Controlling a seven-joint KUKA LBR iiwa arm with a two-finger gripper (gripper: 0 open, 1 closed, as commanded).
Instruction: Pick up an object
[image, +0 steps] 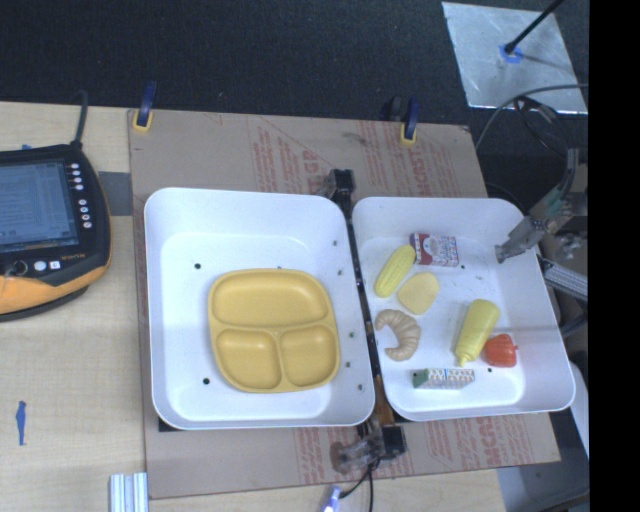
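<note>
The right bin holds several small items: a corn cob, a pale yellow chip, a croissant, a yellow mustard bottle, a red pepper, a small red-and-white carton and a toothpaste-like tube. My gripper is at the bin's right rim, near the upper right corner, with only a grey tip visible. Nothing shows between its fingers.
The left bin holds a yellow divided plate. A teach pendant lies on the bench at far left. Clamps sit at the cardboard's back edge, and cables hang at the right.
</note>
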